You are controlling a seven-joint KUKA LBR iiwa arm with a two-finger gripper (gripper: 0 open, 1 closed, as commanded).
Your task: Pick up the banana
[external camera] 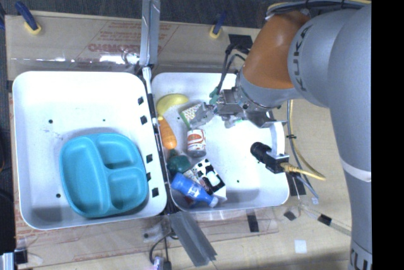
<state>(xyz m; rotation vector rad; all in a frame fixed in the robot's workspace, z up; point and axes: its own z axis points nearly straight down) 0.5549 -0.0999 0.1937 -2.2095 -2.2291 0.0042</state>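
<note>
One camera view from above: I see the gripper (pixel 211 108) low in the right bin (pixel 252 190); whether it is open or closed I cannot tell. Banana (pixel 172 101) lies just left of it, near the divider. Carrot (pixel 166 133), small can (pixel 196 141) and blue bottle (pixel 189 190) crowd below. Teal tray (pixel 104 173) occupies the left bin (pixel 38 105).

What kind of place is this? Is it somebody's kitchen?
Probably not a kitchen; it looks like a robot lab or test bench. A big grey robot arm reaches over two white bins, clamps hold the board down, and toy food like a banana and carrot lies jumbled together.
</note>
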